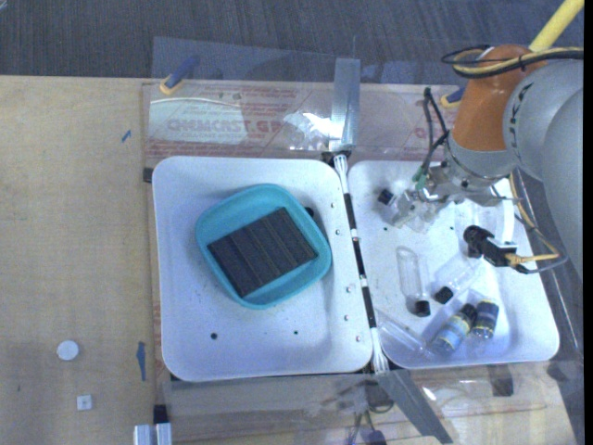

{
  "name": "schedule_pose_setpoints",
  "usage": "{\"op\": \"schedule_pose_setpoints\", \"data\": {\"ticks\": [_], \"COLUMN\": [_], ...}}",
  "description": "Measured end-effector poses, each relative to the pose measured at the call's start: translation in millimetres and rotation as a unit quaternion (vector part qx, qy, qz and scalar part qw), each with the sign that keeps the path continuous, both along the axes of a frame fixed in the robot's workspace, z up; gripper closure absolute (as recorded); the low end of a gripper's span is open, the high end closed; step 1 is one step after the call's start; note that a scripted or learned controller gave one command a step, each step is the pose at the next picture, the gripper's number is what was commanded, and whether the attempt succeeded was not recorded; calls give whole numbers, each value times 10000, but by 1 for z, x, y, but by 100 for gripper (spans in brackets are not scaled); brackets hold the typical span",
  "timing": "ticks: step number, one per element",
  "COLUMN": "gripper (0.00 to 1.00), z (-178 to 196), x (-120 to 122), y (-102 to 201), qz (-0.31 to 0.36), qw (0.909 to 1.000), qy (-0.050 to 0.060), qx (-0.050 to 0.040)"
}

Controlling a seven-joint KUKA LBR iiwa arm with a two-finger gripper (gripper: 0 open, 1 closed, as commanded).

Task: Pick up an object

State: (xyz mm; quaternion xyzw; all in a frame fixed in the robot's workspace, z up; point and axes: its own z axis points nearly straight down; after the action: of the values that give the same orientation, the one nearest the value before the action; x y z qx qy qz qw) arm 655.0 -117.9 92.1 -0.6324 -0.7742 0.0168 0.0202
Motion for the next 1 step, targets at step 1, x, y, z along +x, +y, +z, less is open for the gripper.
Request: {"op": "schedule_pose_setpoints", "data": {"ticks": [1], "gripper": [100], "z": [94], "x": [13], "y": [66], "qz": [-356], "qw": [9990], "qy": [-283], "qx": [-8]}}
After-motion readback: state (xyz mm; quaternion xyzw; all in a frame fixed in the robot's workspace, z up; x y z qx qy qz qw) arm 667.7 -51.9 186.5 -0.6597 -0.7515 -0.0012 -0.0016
